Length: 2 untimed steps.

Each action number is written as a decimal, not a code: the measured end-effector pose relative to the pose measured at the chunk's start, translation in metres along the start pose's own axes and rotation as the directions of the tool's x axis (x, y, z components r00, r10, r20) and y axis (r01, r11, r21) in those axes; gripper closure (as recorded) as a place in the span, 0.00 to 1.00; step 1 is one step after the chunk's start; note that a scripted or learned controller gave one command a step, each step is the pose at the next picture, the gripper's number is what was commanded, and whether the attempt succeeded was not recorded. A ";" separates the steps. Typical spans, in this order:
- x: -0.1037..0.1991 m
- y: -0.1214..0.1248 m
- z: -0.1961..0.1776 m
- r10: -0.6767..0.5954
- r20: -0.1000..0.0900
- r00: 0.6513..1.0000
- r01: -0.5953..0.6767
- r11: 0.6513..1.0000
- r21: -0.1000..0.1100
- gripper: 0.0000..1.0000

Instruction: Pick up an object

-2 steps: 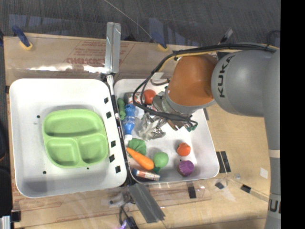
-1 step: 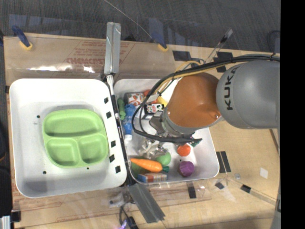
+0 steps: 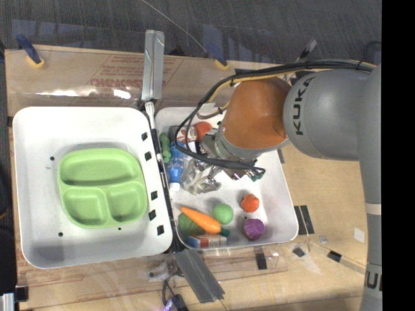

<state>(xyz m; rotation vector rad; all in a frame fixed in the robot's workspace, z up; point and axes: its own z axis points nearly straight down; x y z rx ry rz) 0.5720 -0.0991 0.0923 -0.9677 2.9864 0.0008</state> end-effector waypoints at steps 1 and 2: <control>-0.019 -0.018 0.000 0.011 0.000 1.000 -0.011 1.000 0.001 0.00; 0.019 0.012 0.001 0.205 -0.003 0.979 -0.205 0.979 -0.001 0.00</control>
